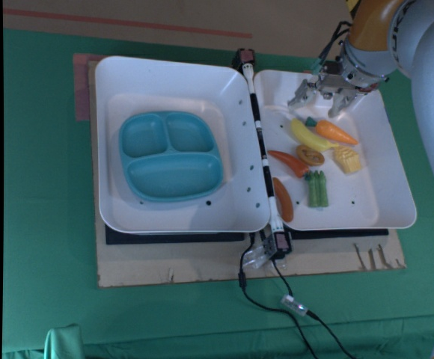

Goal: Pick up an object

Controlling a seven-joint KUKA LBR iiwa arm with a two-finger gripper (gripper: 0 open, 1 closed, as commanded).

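White bins point(105, 73) two, teal plate point(170, 155) one

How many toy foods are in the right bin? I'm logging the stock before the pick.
6: banana, carrot, corn, a round orange piece, red pepper, asparagus, plus an orange piece near the divider, making 7.

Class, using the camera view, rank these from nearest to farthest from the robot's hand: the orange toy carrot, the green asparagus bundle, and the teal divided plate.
Measured from the hand:
1. Orange toy carrot, just below it in the right bin.
2. Green asparagus bundle, lower in that same bin.
3. Teal divided plate, across the divider in the left bin.
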